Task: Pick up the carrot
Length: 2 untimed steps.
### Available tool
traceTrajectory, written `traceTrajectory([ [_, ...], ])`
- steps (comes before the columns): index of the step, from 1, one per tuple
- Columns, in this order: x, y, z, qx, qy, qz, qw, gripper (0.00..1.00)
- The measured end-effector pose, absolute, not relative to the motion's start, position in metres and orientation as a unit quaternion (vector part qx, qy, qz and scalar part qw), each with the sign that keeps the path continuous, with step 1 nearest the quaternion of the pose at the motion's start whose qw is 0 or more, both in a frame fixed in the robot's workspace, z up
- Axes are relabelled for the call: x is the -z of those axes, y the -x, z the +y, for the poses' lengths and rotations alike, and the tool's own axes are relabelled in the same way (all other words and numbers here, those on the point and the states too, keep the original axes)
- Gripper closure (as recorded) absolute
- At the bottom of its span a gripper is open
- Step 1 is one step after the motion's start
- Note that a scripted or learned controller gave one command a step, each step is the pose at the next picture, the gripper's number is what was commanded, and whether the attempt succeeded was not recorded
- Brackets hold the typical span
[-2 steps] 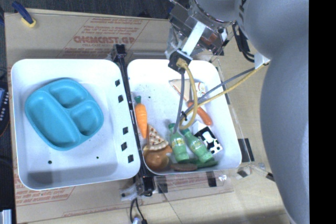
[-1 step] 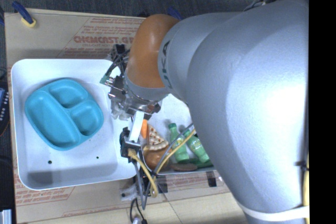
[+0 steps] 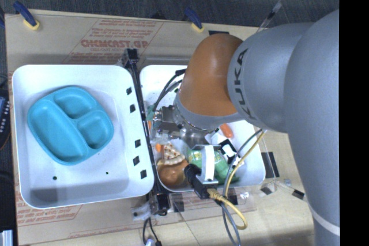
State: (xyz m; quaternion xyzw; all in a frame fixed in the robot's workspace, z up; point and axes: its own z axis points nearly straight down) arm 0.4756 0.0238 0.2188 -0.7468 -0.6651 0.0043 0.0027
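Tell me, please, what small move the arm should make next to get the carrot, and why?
Probably a short shift toward the right bin's far right side: the arm hangs over the bin's middle, above the pizza slice, while an orange piece, likely the carrot, peeks out beside the wrist.

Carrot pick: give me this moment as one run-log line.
arm: over right bin | carrot: in bin beside wrist, not seen held | plate: left bin

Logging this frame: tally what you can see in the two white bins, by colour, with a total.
Blue: 1, the divided plate in the left bin.
Orange: 1, a carrot-like piece in the right bin, at the arm's edge.
Brown: 1, a rounded item.
Green: 1, an item.
Tan: 1, a pizza-like slice.
Total: 5. The arm hides much of the right bin.
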Motion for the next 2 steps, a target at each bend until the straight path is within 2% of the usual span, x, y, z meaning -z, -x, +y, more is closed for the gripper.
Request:
traceTrajectory([
  [1,-0.19,-0.475,0.027,-0.0059,0.878,-0.479,0.005,1.0],
  [2,-0.241,-0.531,0.0,-0.0027,0.811,-0.585,0.001,1.0],
])
